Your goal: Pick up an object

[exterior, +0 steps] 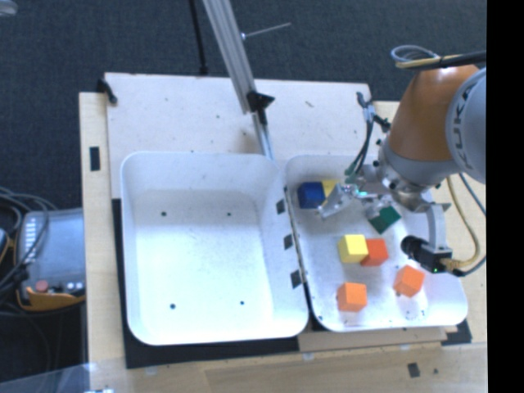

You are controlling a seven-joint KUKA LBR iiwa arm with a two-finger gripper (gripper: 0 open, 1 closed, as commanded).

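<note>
End effector point(336, 201) sits low in the right bin point(458, 305), grip state indeterminable, just beside the blue block point(310, 195) near the bin wall; a misaligned closure would likely nudge it away.

Bins point(205, 252): white – dotted with dark specks
Blocks: one blue point(310, 195), two yellow point(354, 248) point(330, 188), three orange point(352, 296) point(408, 281) point(376, 252), one green point(383, 217)
Arm point(430, 121): grey – orange band
Desk point(237, 109): pale beige
Floor point(65, 39): dark grey carpet
</note>
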